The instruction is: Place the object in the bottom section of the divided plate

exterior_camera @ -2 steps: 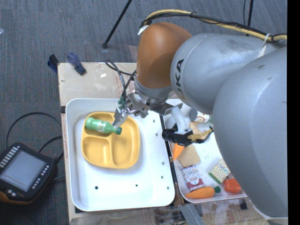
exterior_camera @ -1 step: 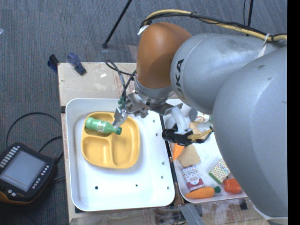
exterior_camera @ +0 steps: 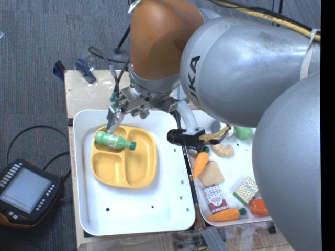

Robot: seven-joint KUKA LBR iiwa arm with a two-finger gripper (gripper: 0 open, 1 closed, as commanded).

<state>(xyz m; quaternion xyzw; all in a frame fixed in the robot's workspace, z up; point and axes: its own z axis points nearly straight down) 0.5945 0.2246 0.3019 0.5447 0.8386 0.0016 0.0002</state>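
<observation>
– Looming nearest the lens, what is being seen?
– Grey arm (exterior_camera: 251,61) casing with its orange band is being seen across the upper right, reaching in over the worktop (exterior_camera: 86,95).

– Where is the pincer (exterior_camera: 113,120) being held?
– It is being held low over the upper left rim of the yellow divided plate (exterior_camera: 124,163), just above the green bottle (exterior_camera: 114,140). How far its tips are parted cannot be told, and nothing is being shown gripped between them.

– And the bottle?
– It is being seen lying on its side across the plate's upper left part, cap pointing right, not in the bottom section. The plate is being carried by the left white bin (exterior_camera: 131,208).

– What is being kept in the right bin (exterior_camera: 238,219)?
– Two carrots (exterior_camera: 200,163), a bread slice (exterior_camera: 211,173), a small red-labelled packet (exterior_camera: 213,198), a checked block (exterior_camera: 245,190) and a peanut-shaped piece (exterior_camera: 224,150) are being seen there. A handheld control pendant (exterior_camera: 23,191) is being seen off the worktop at the lower left.
</observation>
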